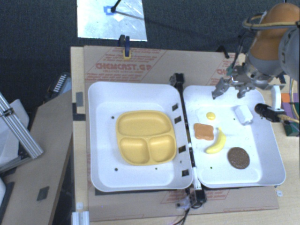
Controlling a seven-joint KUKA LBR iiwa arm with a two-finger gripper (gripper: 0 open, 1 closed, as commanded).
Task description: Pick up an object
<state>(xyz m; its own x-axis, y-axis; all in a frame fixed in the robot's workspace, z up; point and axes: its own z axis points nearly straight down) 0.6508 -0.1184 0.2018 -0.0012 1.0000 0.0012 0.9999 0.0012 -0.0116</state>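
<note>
Banana (216,143), lying in the right bin (269,172) with its long axis running from about 1 o'clock down to 7 o'clock, is my likeliest pick. Camera view: the gripper (230,89) hangs over the bin's far edge, fingers spread and pinching nothing. From the gripper I read the banana at roughly 6 o'clock, well apart. Nearer on that line sit a small yellow disc (210,116) and an orange slab (204,131); a brown round (238,158) lies beyond at 5 o'clock, a white block (243,114) at 4 o'clock. The yellow tray (142,137) fills the left bin (101,172).
</note>
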